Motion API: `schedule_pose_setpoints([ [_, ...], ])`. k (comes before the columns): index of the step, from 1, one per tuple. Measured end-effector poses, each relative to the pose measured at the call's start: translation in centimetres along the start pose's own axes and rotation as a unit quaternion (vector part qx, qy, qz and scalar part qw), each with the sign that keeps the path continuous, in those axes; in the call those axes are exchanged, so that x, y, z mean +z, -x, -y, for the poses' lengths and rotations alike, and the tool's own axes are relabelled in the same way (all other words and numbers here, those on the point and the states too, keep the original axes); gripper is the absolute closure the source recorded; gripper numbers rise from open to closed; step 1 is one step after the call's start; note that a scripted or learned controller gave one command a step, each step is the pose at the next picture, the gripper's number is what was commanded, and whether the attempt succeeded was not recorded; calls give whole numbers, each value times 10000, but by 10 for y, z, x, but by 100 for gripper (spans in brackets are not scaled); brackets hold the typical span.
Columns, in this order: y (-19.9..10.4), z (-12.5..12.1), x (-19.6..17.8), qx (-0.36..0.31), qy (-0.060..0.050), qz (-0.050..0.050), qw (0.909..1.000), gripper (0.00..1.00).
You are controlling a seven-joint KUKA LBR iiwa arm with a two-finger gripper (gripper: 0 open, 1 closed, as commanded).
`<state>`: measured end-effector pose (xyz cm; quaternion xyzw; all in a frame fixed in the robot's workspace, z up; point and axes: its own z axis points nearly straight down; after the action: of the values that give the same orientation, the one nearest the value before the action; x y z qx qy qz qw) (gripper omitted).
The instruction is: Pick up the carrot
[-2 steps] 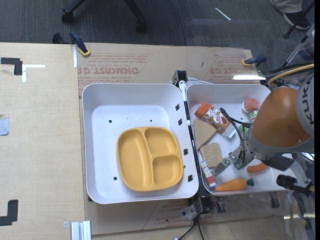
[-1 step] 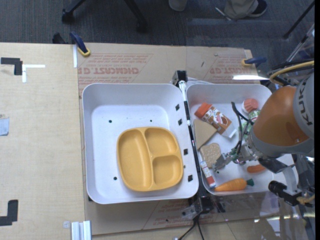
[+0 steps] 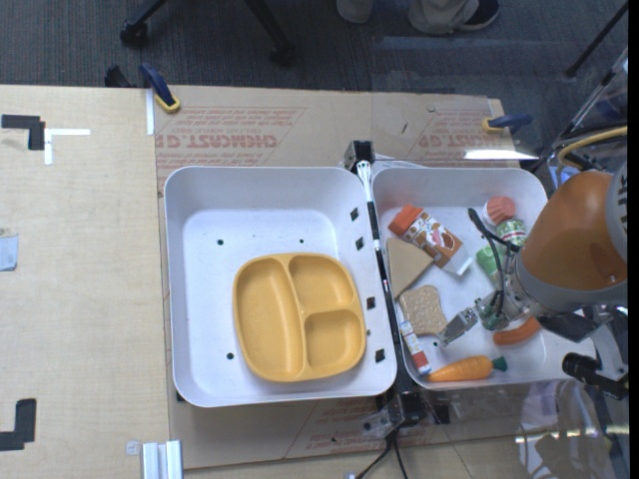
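Carrot (image 3: 461, 370) lies untouched at the right bin's (image 3: 454, 180) front edge, so your pick is all ahead. Its long axis runs left-right, green stub toward the arm (tip leftward). The gripper (image 3: 469, 322) hovers just above it; I can't tell its fingers' spread.
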<state>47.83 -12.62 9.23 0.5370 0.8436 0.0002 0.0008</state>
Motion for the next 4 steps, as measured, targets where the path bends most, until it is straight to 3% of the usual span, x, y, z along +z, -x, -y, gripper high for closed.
schedule_pose_setpoints([
  [1, -23, -12, 1, -830, 0, -2, 9966, 0],
  [2, -21, -10, 1, 199, 3, 1, 9998, 0],
  [3, -10, -5, 1, -1727, -3, -5, 9850, 0],
  [4, -17, -9, 1, -2762, 3, 6, 9611, 0],
])
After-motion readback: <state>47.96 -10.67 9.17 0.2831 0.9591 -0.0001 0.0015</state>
